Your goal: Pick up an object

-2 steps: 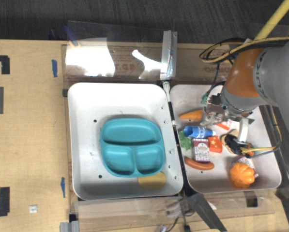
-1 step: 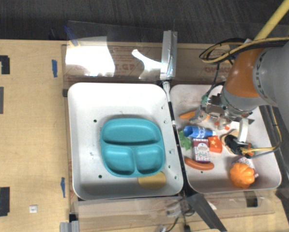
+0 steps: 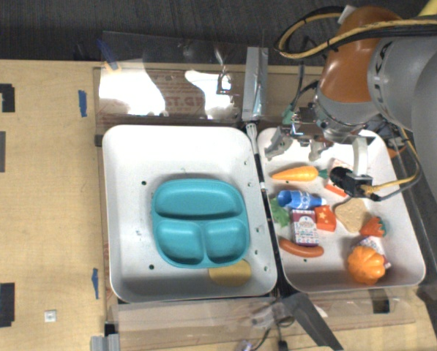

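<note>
The end effector hangs open and empty at the upper middle of the right bin. The carrot lies just below it, long axis running left-right across the frame (likeliest pick). The left bin holds a teal tray.

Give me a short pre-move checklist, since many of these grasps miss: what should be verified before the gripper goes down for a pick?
1. Gripper over the right bin: ok, at its far end.
2. Nothing held between its fingers: ok, none seen.
3. Target nearby: ok, carrot lies just below the gripper.
4. Carrot free of neighbours: cannot tell, blue bottle is close.
5. Cable clear of the items: not ok, it hangs over the bin.
6. Left bin untouched: ok, teal tray sits inside.
</note>
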Tool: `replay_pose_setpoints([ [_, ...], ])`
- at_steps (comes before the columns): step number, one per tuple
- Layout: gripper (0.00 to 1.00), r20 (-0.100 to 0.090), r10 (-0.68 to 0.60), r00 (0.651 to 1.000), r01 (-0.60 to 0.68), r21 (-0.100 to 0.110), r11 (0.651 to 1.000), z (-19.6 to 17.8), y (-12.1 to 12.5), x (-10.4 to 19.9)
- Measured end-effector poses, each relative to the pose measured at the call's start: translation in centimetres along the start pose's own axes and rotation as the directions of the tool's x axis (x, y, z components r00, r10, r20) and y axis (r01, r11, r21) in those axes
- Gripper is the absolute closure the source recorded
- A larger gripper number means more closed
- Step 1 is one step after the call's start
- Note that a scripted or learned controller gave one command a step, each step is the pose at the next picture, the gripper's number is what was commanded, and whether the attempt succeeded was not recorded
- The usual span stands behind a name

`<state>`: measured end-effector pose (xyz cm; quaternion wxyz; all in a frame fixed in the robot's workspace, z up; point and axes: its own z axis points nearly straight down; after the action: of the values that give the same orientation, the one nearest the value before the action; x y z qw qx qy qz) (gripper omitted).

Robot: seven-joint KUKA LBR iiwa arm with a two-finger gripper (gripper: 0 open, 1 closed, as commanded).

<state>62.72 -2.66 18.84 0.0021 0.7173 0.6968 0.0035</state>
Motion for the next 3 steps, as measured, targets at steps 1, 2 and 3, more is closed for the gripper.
replay_pose_setpoints([
  [1, 0.0, 0.002, -0.188, 0.982, 0.188, 0.006, 0.982, -3.5, -2.4, -4.0],
  [2, 0.0, 0.001, -0.469, 0.883, 0.469, 0.002, 0.883, 10.1, -0.7, -7.5],
  [3, 1.0, 0.005, -0.468, 0.884, 0.468, -0.005, 0.884, 8.7, -0.4, -7.5],
])
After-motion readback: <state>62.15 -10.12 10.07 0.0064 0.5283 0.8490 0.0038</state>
